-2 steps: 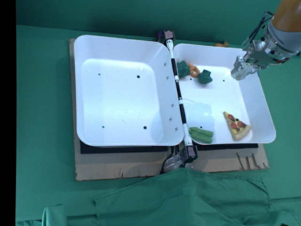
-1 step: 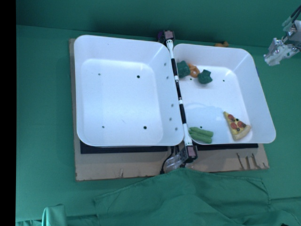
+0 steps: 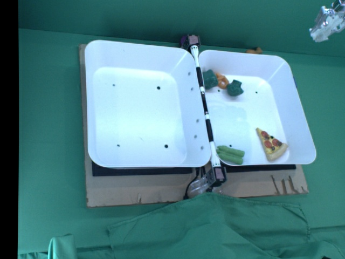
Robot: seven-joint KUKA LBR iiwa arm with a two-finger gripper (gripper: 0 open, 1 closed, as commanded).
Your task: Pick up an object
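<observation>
Green cloth [image 3: 215, 225] is bunching at the near edge of the worktop [image 3: 48, 117]. Cardboard [image 3: 135, 193] is lying under both bins. Left bin [image 3: 102, 53] is sitting beside right bin [image 3: 291, 85], a striped rod [image 3: 204, 107] running between them. In the right bin: green beans [image 3: 230, 154] are lying at the near left corner, pizza slice [image 3: 270, 143] near the right wall, dark green pieces [image 3: 209, 79] and [image 3: 234, 88] flanking an orange ring [image 3: 222, 82] at the far left. Claw [image 3: 326, 25] is hanging high at far right, well apart from the bins; can't tell if it's clenched or released.
</observation>
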